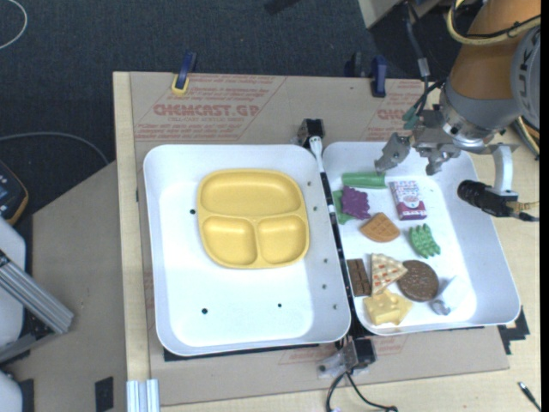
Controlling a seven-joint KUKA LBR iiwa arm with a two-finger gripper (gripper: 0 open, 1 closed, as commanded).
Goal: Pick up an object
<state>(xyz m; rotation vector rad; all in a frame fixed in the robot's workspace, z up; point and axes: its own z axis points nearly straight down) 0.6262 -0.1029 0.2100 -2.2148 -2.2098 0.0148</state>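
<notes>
Two white bins sit side by side on the bench before you. The left bin (171, 307) holds a yellow divided tray (253, 217) toward its 12 o'clock half. The right bin (480, 256) holds the small toy foods: a green bar (364, 179) at 11 o'clock, a purple grape bunch (353, 202) just below it, and a red-and-white carton (407, 200) at 12 o'clock, just right of the bar. Near the centre you see an orange cookie (380, 227), with a green leafy piece (424, 240) at its 3 o'clock. Toward 6 o'clock lie a chocolate bar (358, 276), a pizza slice (386, 269), a brown round (419, 280) and a yellow cheese block (388, 308), all close together. The gripper (414, 155) hangs over the right bin's 12 o'clock rim, just above the carton. Its jaws stand apart with nothing between them.
</notes>
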